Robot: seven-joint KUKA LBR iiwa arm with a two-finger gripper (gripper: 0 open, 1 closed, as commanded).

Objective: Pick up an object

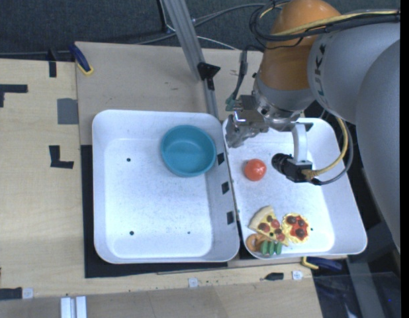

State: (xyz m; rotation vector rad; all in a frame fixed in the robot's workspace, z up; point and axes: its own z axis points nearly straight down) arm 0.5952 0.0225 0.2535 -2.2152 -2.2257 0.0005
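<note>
A small red tomato [255, 169] lies in the right bin [337, 227], near its left wall. Toy pizza slices [278, 228] with red and green toppings rest at that bin's front left. A blue bowl [187, 150] stands upright in the back right corner of the left bin [135, 207]. My gripper [239, 135] hangs over the right bin's back left corner, above and slightly left of the tomato. Nothing is visible between its fingers. The grey arm and its orange band fill the upper right.
A slanted metal pole [191, 42] crosses above the bins toward the gripper. Black cables loop around the wrist [323, 171]. The bins' shared wall [226, 177] runs between the bowl and the tomato. The wooden bench [32, 177] extends left.
</note>
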